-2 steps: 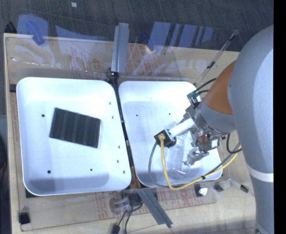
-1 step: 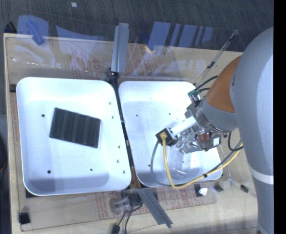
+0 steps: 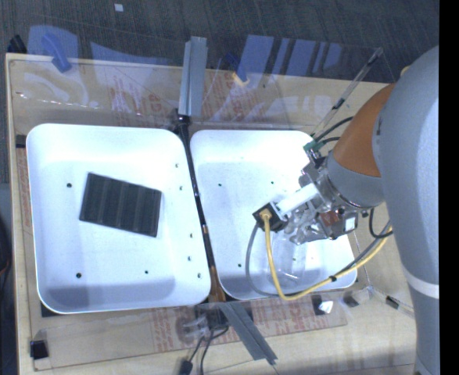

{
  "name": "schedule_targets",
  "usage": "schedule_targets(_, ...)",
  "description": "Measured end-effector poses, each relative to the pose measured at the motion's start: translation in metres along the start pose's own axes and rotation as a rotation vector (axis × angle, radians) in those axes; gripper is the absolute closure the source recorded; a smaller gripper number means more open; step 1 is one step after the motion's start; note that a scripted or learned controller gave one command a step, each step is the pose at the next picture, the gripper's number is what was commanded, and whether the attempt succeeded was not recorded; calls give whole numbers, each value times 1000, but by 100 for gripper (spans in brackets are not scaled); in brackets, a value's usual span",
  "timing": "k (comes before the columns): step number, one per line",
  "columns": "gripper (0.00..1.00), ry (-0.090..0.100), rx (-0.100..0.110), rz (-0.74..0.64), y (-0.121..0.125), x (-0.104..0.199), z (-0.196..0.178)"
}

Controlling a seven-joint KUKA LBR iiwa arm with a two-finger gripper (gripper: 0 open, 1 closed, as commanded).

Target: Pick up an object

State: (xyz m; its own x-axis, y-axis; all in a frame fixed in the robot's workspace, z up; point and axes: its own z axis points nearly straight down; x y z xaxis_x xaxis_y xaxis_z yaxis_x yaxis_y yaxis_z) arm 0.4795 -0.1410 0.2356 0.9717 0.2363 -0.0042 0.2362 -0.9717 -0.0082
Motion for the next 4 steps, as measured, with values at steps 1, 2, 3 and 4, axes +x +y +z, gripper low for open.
schedule_targets(1, 0, 0, 0, -1, 0, 0, 0)
schedule_targets(2, 0, -1, -3, -268, 31, -11, 26)
schedule_targets(3, 0, 1, -3, 25, -75, 16, 31)
schedule_targets(4, 0, 6, -8, 16, -44, 24, -81)
